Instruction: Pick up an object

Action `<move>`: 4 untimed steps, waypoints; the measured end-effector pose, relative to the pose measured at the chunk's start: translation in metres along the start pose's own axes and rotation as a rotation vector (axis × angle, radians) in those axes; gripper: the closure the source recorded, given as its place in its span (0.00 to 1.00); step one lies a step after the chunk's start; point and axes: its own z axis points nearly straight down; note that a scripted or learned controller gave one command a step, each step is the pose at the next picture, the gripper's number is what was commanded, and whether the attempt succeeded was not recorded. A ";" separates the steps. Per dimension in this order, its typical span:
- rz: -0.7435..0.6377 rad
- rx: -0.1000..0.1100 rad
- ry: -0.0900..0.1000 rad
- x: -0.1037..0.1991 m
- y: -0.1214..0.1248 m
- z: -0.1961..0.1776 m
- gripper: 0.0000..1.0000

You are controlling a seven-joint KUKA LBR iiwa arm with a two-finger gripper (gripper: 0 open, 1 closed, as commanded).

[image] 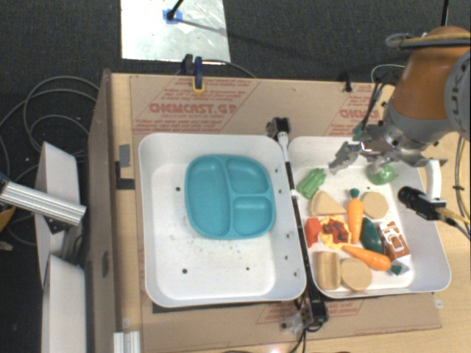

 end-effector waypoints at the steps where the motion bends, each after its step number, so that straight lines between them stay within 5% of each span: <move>1: 0.007 -0.002 -0.003 -0.070 -0.011 -0.014 0.00; 2: 0.001 -0.003 -0.003 -0.064 -0.067 0.119 0.00; 3: -0.003 -0.018 -0.008 -0.107 0.041 0.047 0.00; 4: -0.001 0.000 -0.001 -0.112 0.043 0.110 0.00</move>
